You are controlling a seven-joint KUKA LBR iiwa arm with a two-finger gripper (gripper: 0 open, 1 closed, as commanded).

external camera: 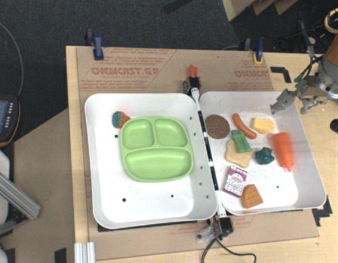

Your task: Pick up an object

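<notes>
My gripper (294, 103) hangs over the far right corner of the right bin (306, 193), its two grey fingers spread apart with nothing between them. Below it in that bin lie a yellow cheese wedge (263, 125), a red sausage (244, 126), an orange carrot (283, 149), a brown round patty (217, 126), a green pickle (240, 141), a tan bread slice (238, 156), a dark green piece (264, 156), a purple packet (235, 181) and a brown cracker (251, 196).
The left bin (103, 196) holds a green divided plate (156, 148) and a small red and teal toy (120, 119) at its far left. Blue clamps (95, 44) and an orange clip (192, 71) sit at the board's far edge.
</notes>
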